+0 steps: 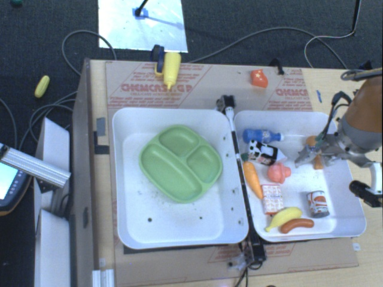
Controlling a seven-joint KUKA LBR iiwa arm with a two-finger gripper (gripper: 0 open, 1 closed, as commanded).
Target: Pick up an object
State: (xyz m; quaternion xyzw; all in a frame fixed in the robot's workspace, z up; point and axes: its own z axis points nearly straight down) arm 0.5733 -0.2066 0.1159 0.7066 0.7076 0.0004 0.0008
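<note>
— Where's the gripper (312,156)?
— Low over the right bin (358,219), fingers spread, nothing between them.
— Nearest object?
— A pink toy (279,173), at its eight o'clock, near but apart; a can (318,204) lies at six o'clock.

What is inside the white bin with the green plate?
The left bin holds just the green divided plate, its compartments bare. Whatever lies underneath the plate is covered, so that can't be seen.
</note>
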